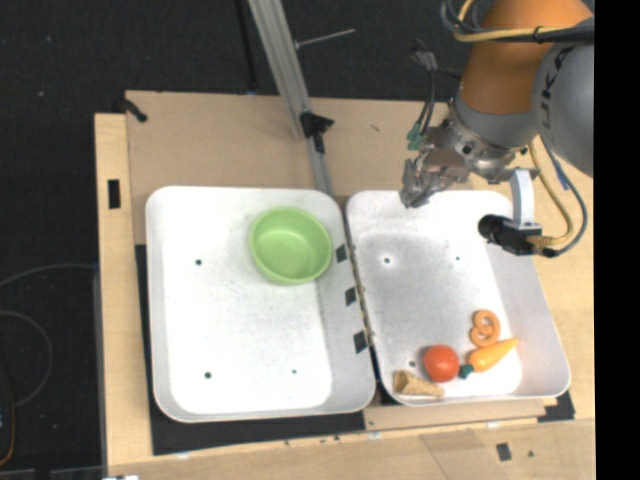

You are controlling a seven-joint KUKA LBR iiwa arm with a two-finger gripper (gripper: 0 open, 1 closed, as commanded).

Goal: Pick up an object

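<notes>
Round red tomato-like toy [440,363], lying near the front edge of the right shallow white plastic bin [420,258], touching or just beside a small orange plastic carrot [493,354] to its right. Flanked also by a pale tan wedge-shaped piece [417,385] at the front left corner of that cluster and a small orange twisted pretzel-like piece [485,325] just behind the carrot. Best taken from straight above, jaws spanning the round body on the sides away from the carrot, so as not to nudge the 3 neighbours. Worth centring well, since a round toy probably rolls under an off-centre pinch.

Further back, in the left white bin [180,298], a light green plastic bowl [290,245], upright, near the dividing wall, well apart from the cluster.

Farthest, the grey two-finger gripper [415,196], hanging over the rear left corner of the right bin, pointing down and tilted slightly leftward, below the orange wrist band. Holding nothing; fingers apparently close together, though too dark and small to tell open from closed.
</notes>
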